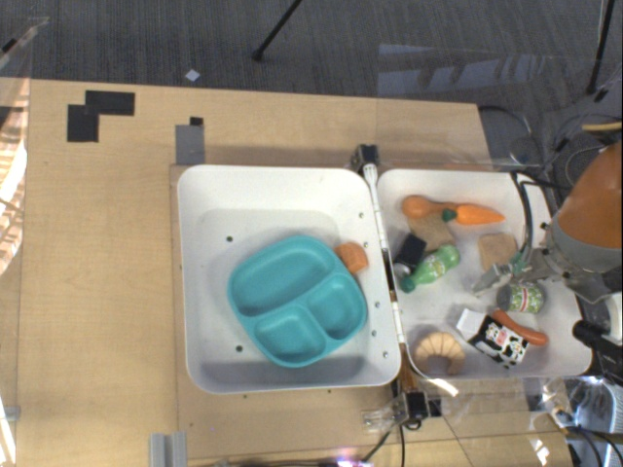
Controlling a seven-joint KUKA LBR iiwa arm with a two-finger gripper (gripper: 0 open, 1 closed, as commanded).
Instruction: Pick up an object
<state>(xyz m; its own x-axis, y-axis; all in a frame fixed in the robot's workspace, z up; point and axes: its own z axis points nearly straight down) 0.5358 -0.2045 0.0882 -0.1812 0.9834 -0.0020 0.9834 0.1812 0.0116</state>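
Observation:
My gripper [508, 280] hangs over the right bin [574, 358], near its right side, and its fingers look spread open with nothing between them. Just below it lies a round green and white object [527, 298]. A brown square piece [496, 250] lies just up-left of it. A green bottle [431, 268] lies to the left, next to a black item [411, 251]. A carrot [477, 215] and an orange-yellow piece [422, 205] lie at the far end. A red sausage [522, 327], a black and white carton [496, 341] and a croissant [440, 348] lie at the near end.
The left bin [209, 261] holds a teal divided plate [297, 300] and a small orange item [352, 256] by the divider. The bins' shared wall [383, 251] runs between them. The grey arm with its orange band [589, 212] comes in from the right.

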